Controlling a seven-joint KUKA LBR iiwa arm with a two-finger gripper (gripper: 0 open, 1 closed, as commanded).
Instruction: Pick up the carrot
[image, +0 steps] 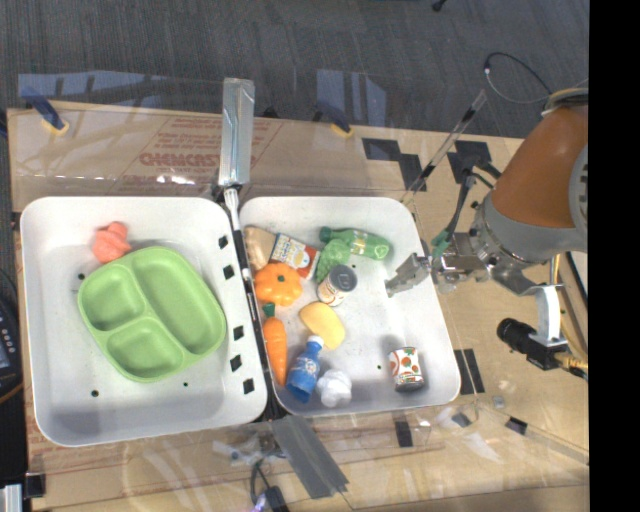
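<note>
The carrot (274, 346) is orange with a green top. It lies lengthwise along the left wall of the right bin (432, 330), just below a small orange pumpkin (278, 284) and beside a blue bottle (305, 368). My gripper (404, 275) hovers over the right side of the same bin, well to the right of the carrot and a little farther back. It is open with nothing between its fingers.
The right bin also holds a yellow piece (322, 323), a small can (338, 283), a green bottle (355, 243), a carton (291, 251), a red-labelled can (405, 368) and a white lump (335, 388). The left bin (50, 400) holds a green divided plate (150, 312) and a pink toy (112, 241).
</note>
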